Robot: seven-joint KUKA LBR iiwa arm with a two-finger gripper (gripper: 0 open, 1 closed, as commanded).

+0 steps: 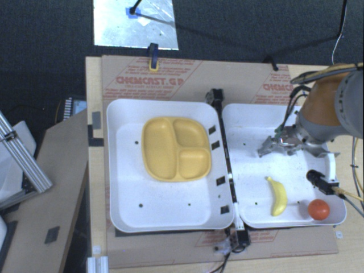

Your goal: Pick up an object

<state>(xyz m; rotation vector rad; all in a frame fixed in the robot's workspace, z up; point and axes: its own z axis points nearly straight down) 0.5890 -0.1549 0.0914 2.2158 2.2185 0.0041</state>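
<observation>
A yellow banana [277, 196] lies in the right bin [247, 152], near its front edge. A small red-orange ball, perhaps a tomato [319, 209], rests in that bin's front right corner. My gripper [267, 149] hangs over the right bin's middle, above and a little left of the banana, apart from it. Nothing shows between its fingers. A yellow divided plate [175, 148] sits in the middle of the left bin [122, 169].
The grey and orange arm [330, 104] comes in from the right over the right bin's far right side. A black divider with clips [223, 152] runs between the bins. Cardboard lies under both bins.
</observation>
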